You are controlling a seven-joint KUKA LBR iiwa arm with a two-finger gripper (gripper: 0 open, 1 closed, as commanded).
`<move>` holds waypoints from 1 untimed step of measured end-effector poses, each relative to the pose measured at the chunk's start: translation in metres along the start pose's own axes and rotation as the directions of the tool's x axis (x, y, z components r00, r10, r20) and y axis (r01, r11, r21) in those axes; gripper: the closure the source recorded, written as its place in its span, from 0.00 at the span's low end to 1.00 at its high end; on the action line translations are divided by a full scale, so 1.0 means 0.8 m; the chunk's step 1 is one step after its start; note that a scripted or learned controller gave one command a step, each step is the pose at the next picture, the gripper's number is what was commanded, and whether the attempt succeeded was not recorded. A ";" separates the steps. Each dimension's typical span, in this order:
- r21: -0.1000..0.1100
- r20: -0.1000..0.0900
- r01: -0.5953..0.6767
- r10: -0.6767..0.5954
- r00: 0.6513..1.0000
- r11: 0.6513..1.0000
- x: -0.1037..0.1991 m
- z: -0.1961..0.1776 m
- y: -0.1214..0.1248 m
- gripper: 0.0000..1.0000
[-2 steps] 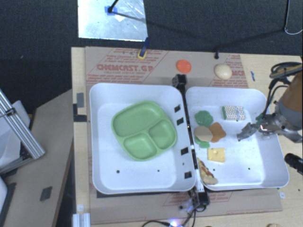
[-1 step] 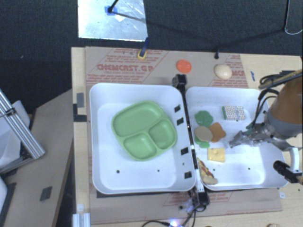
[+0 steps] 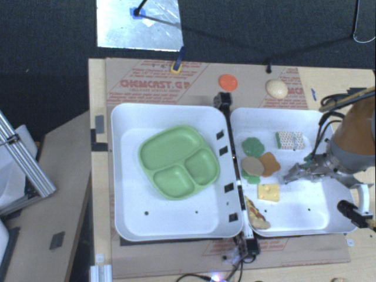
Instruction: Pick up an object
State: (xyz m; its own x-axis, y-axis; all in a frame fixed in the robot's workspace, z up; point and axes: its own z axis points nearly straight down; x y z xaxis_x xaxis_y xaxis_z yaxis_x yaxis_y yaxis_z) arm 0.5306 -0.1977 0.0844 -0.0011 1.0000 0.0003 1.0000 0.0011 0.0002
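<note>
Tool point(image 3: 289, 175) — thin metal fingers pinched together, empty — beside flat yellow cheese wedge point(image 3: 269, 192).

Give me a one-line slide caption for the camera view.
The tool hangs low over the right bin beside a cheese wedge, while a green divided plate fills the left bin.

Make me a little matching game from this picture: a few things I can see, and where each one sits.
Things:
1. green divided plate
2. yellow cheese-like block
3. orange disc
4. end effector

Places:
A. on the cardboard beyond the bins
B. in the left bin
C. over the right bin, reaching in from the right
D. in the right bin, nearer its front edge

Pairs: 1-B, 2-D, 3-A, 4-C
</note>
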 end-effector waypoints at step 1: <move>-0.003 0.001 0.000 0.000 1.000 1.000 -0.001 -0.014 0.001 1.00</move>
State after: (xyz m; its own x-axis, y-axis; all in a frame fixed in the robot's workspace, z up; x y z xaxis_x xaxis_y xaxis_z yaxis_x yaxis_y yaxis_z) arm 0.5314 -0.1984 0.0957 -0.0006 1.0000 -0.0008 1.0000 0.0007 0.0033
